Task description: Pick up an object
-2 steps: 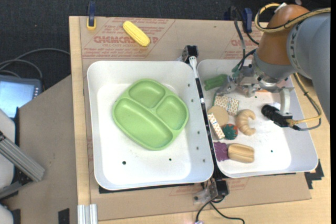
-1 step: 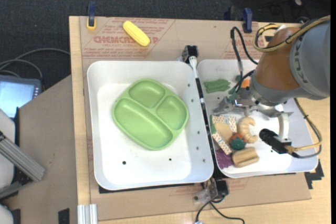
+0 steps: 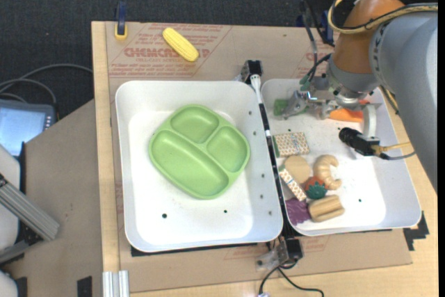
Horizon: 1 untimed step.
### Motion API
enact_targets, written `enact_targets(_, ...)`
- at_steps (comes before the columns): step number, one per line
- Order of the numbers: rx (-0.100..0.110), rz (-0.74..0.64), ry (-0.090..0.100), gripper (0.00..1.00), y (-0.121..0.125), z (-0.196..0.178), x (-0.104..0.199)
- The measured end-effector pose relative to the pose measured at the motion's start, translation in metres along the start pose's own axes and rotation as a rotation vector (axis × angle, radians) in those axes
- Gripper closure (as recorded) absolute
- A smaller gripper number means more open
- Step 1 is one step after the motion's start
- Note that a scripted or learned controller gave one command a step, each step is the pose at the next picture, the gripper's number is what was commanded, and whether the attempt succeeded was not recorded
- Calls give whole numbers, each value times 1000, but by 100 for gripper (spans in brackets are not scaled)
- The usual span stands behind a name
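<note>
My gripper (image 3: 303, 101) hangs low over the far left corner of the right bin (image 3: 389, 215). Just to its left a small green object (image 3: 280, 106) lies against the bin wall, close to the gripper or touching it. An orange piece (image 3: 348, 115) sits just right of the gripper, partly under the wrist. Nearer the front lie a patterned square (image 3: 290, 143), a beige bun (image 3: 295, 167), a croissant (image 3: 327, 170), a small green and red toy (image 3: 316, 188), a hot dog (image 3: 325, 208) and a purple piece (image 3: 296, 211).
The left bin (image 3: 139, 219) holds a green divided plate (image 3: 199, 150). A yellow corn cob (image 3: 180, 44) lies on the cardboard behind the bins. The raised divider (image 3: 268, 142) runs between the bins. The grey arm covers the right bin's far right corner.
</note>
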<state>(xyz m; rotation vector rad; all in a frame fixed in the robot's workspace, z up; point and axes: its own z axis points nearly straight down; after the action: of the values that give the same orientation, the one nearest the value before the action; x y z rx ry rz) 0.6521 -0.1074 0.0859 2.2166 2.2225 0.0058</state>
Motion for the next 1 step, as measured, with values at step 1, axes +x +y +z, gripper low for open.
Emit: enact_targets(1, 11, 7, 0, 0, -63, 1, -27)
